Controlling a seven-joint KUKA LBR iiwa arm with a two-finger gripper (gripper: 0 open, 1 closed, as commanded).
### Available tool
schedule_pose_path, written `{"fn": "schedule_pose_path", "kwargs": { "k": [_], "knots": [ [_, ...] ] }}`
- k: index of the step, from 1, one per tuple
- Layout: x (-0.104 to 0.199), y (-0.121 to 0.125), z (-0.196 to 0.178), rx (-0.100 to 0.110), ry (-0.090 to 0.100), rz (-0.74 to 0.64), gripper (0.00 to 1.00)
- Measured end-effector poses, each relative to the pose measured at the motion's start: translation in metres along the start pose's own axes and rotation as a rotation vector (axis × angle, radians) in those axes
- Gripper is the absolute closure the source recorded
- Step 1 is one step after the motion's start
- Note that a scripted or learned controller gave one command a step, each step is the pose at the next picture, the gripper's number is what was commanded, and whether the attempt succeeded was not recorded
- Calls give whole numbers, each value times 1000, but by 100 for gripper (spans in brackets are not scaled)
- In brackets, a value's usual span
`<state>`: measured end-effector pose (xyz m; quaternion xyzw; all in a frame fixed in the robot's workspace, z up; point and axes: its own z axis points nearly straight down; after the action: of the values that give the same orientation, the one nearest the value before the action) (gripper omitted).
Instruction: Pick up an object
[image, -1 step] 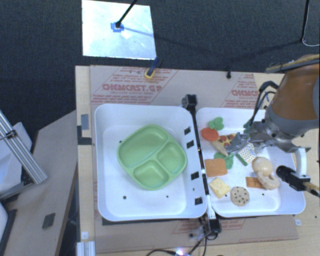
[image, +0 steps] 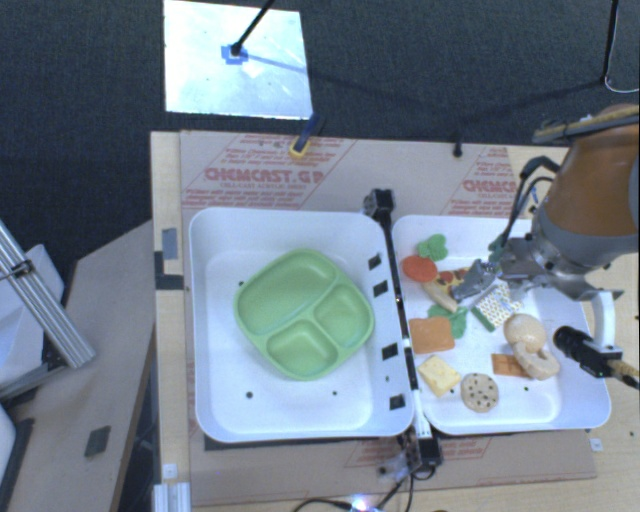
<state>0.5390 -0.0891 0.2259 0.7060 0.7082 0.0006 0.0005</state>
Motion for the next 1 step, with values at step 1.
{"fn": "schedule_pose_path", "kwargs": {
  "k": [1],
  "knots": [
    [7,5,59,6,1,1,0]
  ]
}}
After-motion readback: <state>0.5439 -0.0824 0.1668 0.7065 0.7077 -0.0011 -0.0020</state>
